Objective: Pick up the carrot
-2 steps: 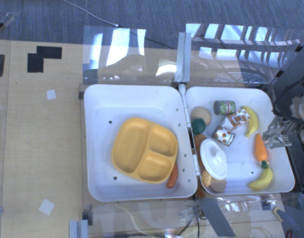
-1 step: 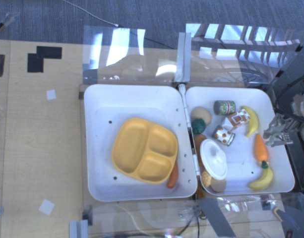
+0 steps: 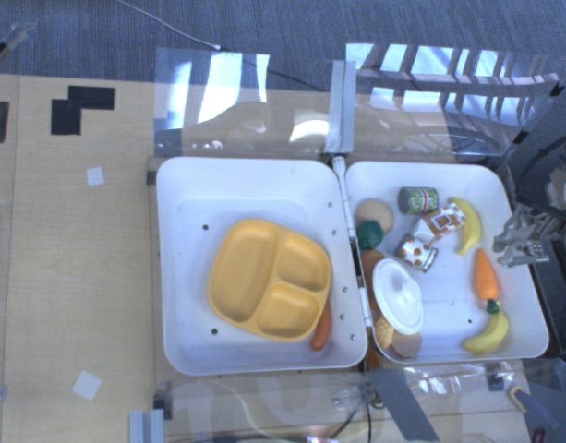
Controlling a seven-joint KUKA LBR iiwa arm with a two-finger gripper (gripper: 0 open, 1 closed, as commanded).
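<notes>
The carrot (image 3: 486, 277) is orange with a dark green top at its near end. It lies lengthwise by the right wall of the right bin (image 3: 449, 178), between two bananas. My gripper (image 3: 520, 240) hovers over that bin's right rim, just right of and slightly beyond the carrot's far tip, with nothing seen in it.
One banana (image 3: 468, 224) lies beyond the carrot and another (image 3: 487, 333) in front of it. The right bin also holds a green can (image 3: 417, 199), two small cartons (image 3: 416, 252), a white lid (image 3: 398, 295) and round foods. In the left bin are a yellow divided plate (image 3: 270, 278) and an orange-red stick (image 3: 321, 329).
</notes>
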